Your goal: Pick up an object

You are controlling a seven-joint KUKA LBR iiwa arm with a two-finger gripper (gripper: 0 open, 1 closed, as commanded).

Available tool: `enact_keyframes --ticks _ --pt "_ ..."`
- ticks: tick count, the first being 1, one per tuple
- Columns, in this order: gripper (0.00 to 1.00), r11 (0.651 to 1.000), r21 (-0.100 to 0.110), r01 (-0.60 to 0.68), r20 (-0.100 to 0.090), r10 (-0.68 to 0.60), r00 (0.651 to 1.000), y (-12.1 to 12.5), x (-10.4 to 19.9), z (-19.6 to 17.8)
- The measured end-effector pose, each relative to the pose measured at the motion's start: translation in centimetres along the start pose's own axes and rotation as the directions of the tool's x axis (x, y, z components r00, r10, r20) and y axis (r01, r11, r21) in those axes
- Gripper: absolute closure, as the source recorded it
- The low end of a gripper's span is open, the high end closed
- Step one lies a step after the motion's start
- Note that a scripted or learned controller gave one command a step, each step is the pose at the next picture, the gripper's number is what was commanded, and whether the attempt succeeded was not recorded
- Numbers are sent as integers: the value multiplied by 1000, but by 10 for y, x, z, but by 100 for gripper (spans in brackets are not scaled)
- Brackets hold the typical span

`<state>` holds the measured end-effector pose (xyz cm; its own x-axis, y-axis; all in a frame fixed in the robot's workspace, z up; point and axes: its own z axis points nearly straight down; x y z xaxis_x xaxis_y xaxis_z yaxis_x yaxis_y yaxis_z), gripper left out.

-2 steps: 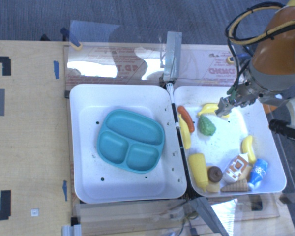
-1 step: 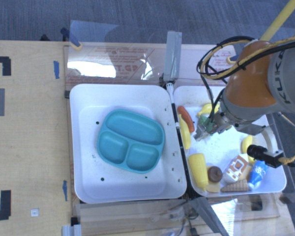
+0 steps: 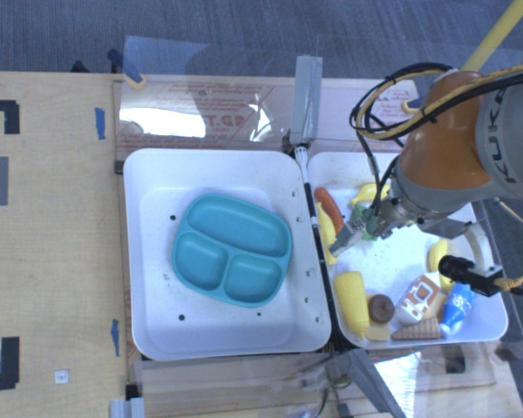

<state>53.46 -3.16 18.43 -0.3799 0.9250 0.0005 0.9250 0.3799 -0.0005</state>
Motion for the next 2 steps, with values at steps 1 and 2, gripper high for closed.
enact_keyframes --ticks 1,2 --pt "0 997 -2 73 4 -73 997 62 -91 -1" --pt "0 993 -20 118 17 -118 993 71 -110 77"
